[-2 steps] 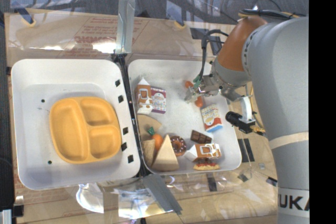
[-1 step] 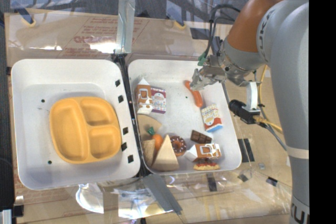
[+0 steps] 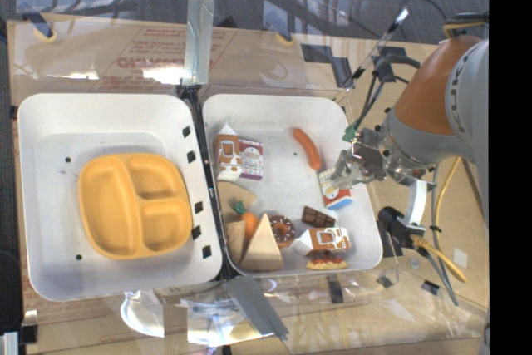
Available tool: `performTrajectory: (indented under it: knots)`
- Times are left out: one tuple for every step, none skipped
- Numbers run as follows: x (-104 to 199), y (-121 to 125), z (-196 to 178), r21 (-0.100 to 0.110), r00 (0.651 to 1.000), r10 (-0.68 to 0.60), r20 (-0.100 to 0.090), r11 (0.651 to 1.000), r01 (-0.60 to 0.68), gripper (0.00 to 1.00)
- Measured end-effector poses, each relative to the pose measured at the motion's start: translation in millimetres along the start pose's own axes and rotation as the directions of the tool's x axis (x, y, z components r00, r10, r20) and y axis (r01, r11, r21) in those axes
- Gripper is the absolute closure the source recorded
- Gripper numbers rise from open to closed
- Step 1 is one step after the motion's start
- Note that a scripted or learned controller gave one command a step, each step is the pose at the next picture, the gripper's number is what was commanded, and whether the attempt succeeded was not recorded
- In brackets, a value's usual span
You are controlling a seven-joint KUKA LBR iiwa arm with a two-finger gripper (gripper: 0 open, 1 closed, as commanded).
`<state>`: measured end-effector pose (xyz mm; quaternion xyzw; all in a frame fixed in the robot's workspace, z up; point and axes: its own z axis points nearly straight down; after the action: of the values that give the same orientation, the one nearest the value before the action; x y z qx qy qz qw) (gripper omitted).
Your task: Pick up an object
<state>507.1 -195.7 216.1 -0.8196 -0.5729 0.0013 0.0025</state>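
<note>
Yellow tray (image 3: 133,204) fills left bin (image 3: 33,179); toy foods crowd right bin (image 3: 274,106)

My arm (image 3: 445,100) comes in from the right side of the camera view, its grey casing bulking large there, with the orange band (image 3: 432,79) curving across its upper part just above my wrist. From that band the wrist (image 3: 391,158) slants down and to the left, a cluster of metal fittings with thin cables looping off above it. My hand (image 3: 341,177) sits at the far left end of the wrist, tipped downward. From this angle I cannot make out how my fingers stand.
</note>
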Motion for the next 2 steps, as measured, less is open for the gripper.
performTrajectory:
  knots:
    - [11.8, -1.8, 124.0, -0.005, 0.994, -0.110, -0.001, 0.994, 0.110, 1.00]
    - [11.0, -2.6, 124.9, -0.002, 0.994, -0.109, 0.000, 0.994, 0.109, 0.00]
